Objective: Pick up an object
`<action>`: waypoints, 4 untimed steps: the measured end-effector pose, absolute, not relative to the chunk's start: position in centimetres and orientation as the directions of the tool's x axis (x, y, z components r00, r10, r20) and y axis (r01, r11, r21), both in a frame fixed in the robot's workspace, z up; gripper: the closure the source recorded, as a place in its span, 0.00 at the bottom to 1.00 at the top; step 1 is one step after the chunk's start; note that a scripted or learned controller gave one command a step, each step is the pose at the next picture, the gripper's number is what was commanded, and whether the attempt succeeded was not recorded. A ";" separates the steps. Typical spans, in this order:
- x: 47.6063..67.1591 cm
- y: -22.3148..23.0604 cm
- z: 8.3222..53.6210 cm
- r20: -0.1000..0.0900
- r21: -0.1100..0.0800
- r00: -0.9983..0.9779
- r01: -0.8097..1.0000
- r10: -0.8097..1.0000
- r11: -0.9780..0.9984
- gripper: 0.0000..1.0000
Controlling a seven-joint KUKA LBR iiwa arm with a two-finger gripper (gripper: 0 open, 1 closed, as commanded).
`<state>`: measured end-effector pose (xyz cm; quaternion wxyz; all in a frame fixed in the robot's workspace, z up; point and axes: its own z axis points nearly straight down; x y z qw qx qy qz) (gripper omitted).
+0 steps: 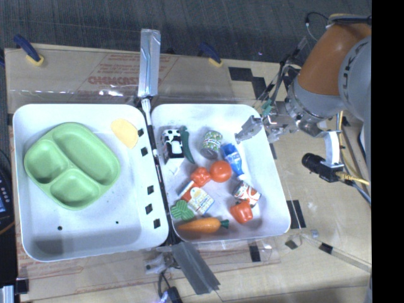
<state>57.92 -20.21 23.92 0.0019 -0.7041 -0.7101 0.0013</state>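
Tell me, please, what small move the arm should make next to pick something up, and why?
Probably move the pincer left and down toward the blue bottle. The pincer hangs over the right bin's upper right part with nothing seen between its fingers, and the bottle lies nearest it, ahead of the tomato.

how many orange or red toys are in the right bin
4. A carrot lies along the near edge, a tomato sits mid-bin, an orange-red piece touches its left, and a red piece sits toward the near right corner. Others may be hidden.
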 end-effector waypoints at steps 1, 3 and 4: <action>60.6 -20.3 13.2 0.001 -0.007 0.017 1.000 1.000 -0.017 0.00; 54.5 -8.1 19.2 0.001 -0.001 -0.031 1.000 1.000 0.031 0.00; 56.4 -11.0 9.9 0.000 -0.008 0.143 0.990 0.990 -0.143 0.00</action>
